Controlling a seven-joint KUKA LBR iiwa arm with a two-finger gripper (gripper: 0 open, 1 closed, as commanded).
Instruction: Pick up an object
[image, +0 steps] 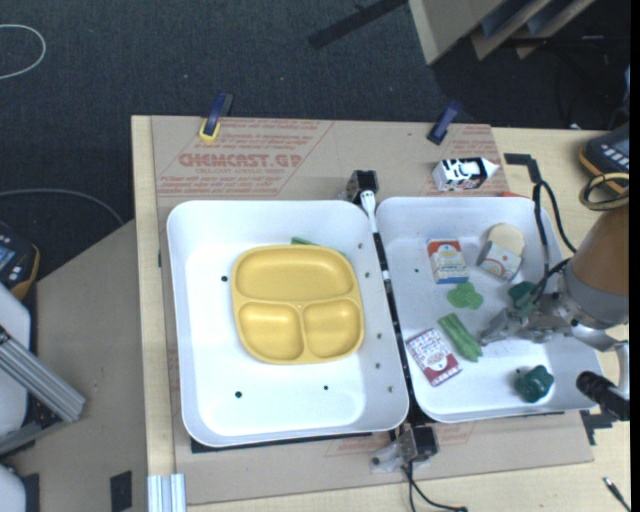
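Note:
My gripper (503, 327) hangs low over the right bin (400, 225), reaching in from the right, with the grey and orange arm (603, 268) behind it. Its tip is just right of a long green piece (460, 336) and below a small teal object (522, 293). A dark green lump (533, 382) lies near the bin's front right. Also in this bin are a red and white packet (433, 356), a small light green piece (463, 296), a small red and blue carton (447, 260) and a beige and white object (502, 250). I see nothing held.
The left bin (200, 330) holds a yellow divided plate (297, 302) with a green sliver (304, 241) at its far edge. A black and white item (464, 172) lies on the bench behind the right bin. Cables (545, 215) run along the right side.

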